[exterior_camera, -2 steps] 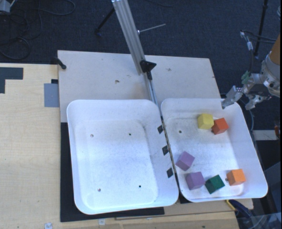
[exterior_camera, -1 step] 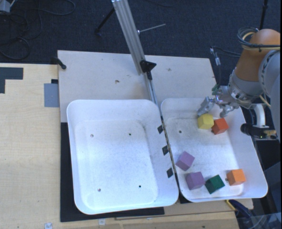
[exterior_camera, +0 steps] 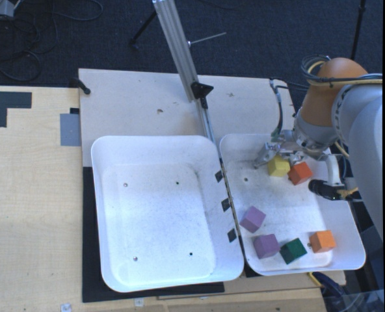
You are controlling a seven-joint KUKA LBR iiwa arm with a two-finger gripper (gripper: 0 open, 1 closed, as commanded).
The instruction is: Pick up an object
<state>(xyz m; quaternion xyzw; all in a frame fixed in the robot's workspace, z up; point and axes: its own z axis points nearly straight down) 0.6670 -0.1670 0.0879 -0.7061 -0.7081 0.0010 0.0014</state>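
White, smooth plastic forms both shallow bins: the left bin has rounded corners and a speckled floor, and the right bin holds six small blocks with flat faces and sharp corners. We see a yellow cube and a red-orange cube touching each other at the far side of the right bin. At its near end sit two purple cubes, a dark green cube and an orange cube, the last lying close to the near rim. The middle of that bin's floor is open between the two groups.

We find the end effector low over the far part of the right bin, right at the yellow cube's far edge, its metal parts glinting; we cannot tell whether its fingers are spread or pressed together. The grey arm with its orange band crowds the bin's right rim. A ribbed aluminium rail slants across the pale table toward the seam between the bins.
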